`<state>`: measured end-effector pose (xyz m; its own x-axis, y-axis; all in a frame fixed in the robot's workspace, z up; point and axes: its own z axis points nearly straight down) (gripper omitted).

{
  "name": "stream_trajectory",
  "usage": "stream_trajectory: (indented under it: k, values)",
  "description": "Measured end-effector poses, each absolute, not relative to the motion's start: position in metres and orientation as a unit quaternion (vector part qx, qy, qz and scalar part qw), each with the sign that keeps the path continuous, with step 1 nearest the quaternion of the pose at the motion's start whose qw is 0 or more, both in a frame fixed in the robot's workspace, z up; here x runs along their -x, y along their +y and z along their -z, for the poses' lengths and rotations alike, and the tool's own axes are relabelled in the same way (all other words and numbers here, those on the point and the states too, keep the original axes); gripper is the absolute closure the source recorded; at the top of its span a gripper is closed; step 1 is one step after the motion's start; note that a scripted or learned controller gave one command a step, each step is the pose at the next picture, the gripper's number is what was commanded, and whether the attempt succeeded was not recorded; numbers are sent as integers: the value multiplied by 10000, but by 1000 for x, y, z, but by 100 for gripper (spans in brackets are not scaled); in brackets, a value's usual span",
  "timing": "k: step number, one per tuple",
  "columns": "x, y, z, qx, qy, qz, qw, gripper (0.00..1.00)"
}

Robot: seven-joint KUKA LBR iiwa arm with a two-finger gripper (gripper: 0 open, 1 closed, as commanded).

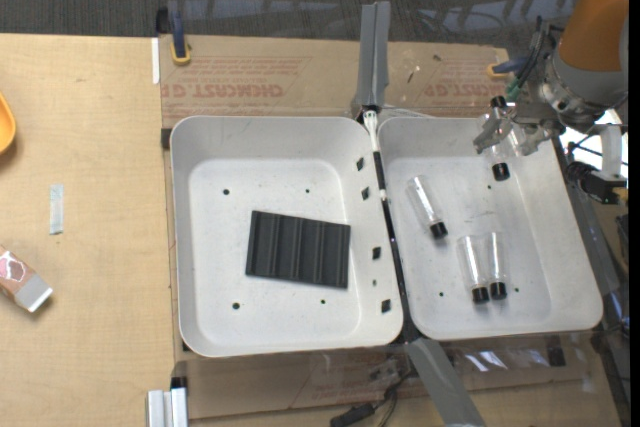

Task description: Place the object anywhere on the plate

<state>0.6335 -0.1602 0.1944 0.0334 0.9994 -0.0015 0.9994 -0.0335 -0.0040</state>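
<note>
A dark ribbed rectangular plate (298, 249) lies flat in the middle of the left bin (200, 165). In the right bin (560, 305) a clear tube with a black cap (426, 205) lies left of centre. Two more capped clear tubes (482, 267) lie side by side toward the front. My gripper (503, 133) hovers over the right bin's back right part, hanging from the orange-banded wrist (595, 20). Just below it shows a small black cap (500, 172); whether it is held or rests on the bin floor is unclear.
A metal divider (374, 55) runs between the bins at the back. Cardboard (260, 80) lies behind the bins. On the wooden bench to the left sit a small metal strip (56, 209) and a wrapped item (24, 281). Cables (590, 177) hang by the right bin's edge.
</note>
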Motion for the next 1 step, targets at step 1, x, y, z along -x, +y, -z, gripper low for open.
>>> stream_trajectory:
  k: [1]
  values:
    - [-656, -104, -238, 5370, -8436, -5, -1, 100]
